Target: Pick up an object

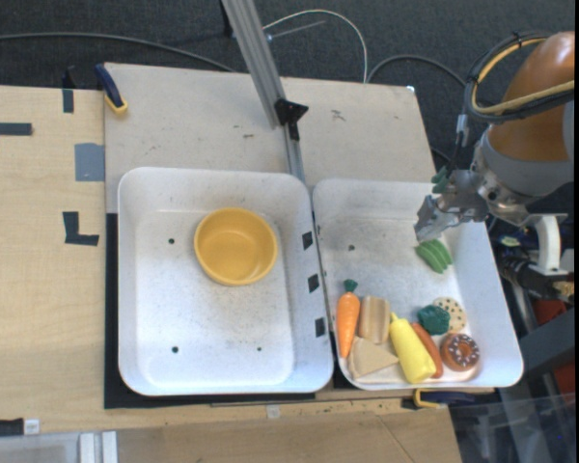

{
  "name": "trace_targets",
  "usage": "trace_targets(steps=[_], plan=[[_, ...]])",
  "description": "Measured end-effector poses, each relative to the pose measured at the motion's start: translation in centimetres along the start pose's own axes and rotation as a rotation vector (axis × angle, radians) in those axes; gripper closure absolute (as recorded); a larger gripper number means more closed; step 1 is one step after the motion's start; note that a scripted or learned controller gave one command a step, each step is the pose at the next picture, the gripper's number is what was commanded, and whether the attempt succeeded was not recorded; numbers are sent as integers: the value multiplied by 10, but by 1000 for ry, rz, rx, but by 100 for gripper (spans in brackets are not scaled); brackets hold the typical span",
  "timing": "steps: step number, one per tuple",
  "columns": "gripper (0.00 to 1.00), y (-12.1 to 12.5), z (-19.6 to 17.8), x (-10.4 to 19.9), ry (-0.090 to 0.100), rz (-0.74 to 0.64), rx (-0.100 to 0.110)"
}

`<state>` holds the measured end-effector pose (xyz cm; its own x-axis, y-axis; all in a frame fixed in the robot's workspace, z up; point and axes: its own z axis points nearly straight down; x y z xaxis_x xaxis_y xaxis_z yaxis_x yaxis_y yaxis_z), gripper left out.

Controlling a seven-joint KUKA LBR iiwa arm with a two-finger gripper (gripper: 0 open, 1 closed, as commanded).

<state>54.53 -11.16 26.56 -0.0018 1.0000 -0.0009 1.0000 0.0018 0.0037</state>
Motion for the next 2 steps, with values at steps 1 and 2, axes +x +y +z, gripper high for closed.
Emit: trace_targets(steps=[1,2], plan=[[100,-11,-3,51,3,-4,6],[100,-11,10,109,2,-5,7]])
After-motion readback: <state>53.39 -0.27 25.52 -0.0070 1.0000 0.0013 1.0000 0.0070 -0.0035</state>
